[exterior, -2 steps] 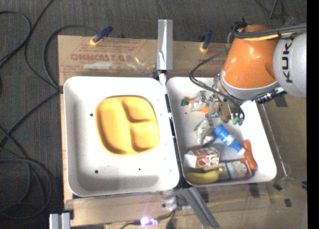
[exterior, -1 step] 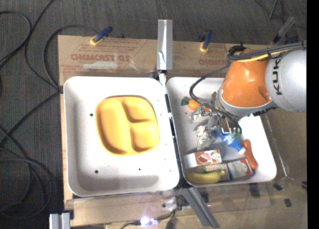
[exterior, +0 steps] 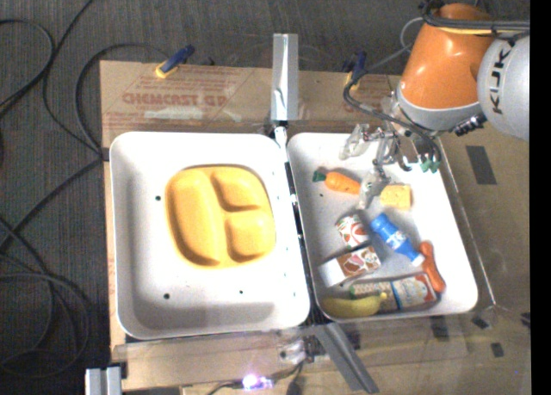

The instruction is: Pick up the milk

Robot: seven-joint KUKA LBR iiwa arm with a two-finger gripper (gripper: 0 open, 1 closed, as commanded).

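The right bin (exterior: 461, 247) holds the milk, a small white carton with red print (exterior: 353, 231), near its middle. A second white carton with a brown and red label (exterior: 350, 264) lies on its side just in front of it. My gripper (exterior: 373, 192) hangs over the bin's back half, between an orange carrot (exterior: 341, 182) and a yellow block (exterior: 396, 196). It is a short way behind and to the right of the red-print carton and apart from it. Nothing shows in its grasp.
A blue bottle (exterior: 393, 237) lies right of the cartons. A banana (exterior: 355, 305), a printed box (exterior: 403, 292) and a red item (exterior: 433, 268) line the bin's front. The left bin (exterior: 138, 290) holds a yellow divided tray (exterior: 222, 214).
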